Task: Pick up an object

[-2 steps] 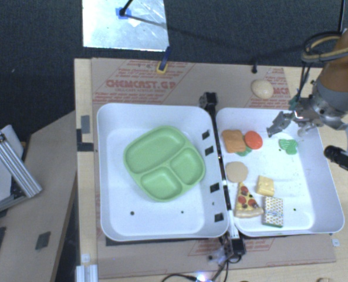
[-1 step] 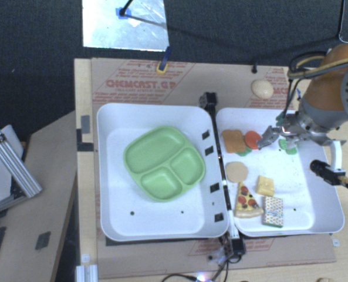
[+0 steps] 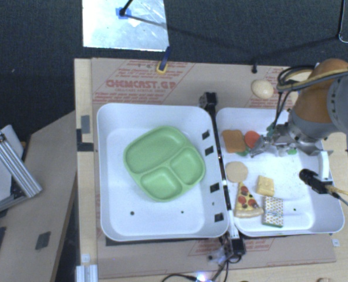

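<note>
Objects for picking lie in the right bin [image 3: 332, 213], one of two shallow white bins set side by side on the bench. Nearest the camera in that bin is a small patterned packet [image 3: 273, 211], with a pizza slice [image 3: 246, 201] just beside it on the left. A little farther in is a yellow cheese wedge [image 3: 266, 185], and to its left, near the wall between the bins, a round tan cookie [image 3: 236, 171]. Farther again lie a brown toast slice [image 3: 233, 140] and, touching its right edge, a red tomato-like piece [image 3: 252, 138]. A small green item [image 3: 290, 151] is partly hidden under the gripper.

The left bin [image 3: 112, 157] holds a green compartment plate [image 3: 164, 163] with three sections, resting near the bin's centre.

The arm [image 3: 323, 107] reaches in from the right over the far half of the right bin. The gripper [image 3: 262, 147] sits low, just right of the red piece. Jaw state cannot be determined; no object is seen between the fingers.

Beyond the bins, an egg-shaped object [image 3: 262, 89] rests on the cardboard base, and a shiny square sheet [image 3: 125, 16] lies at the far edge
</note>
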Tool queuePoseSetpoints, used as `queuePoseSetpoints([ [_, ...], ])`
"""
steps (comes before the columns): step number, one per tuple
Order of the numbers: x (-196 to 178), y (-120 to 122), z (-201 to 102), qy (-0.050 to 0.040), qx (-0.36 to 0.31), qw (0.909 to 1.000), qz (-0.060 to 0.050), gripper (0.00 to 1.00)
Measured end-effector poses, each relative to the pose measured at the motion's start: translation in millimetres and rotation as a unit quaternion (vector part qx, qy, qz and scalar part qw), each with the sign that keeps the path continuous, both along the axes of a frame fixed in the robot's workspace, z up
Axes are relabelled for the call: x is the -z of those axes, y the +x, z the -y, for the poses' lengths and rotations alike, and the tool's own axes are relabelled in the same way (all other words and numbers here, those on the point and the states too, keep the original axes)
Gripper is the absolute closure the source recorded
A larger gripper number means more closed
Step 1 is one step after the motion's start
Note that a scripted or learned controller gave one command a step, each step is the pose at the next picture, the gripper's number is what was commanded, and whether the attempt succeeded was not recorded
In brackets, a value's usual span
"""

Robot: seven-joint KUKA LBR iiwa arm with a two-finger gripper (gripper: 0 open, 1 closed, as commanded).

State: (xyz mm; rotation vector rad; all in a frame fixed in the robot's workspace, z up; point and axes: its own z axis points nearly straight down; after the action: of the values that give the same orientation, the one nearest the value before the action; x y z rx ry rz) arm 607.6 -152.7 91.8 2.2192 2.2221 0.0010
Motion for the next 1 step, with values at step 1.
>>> queuePoseSetpoints([
  [1,-12.1,0.7,0.5,-0.0002,0.0,1.0,0.001,1.0],
])
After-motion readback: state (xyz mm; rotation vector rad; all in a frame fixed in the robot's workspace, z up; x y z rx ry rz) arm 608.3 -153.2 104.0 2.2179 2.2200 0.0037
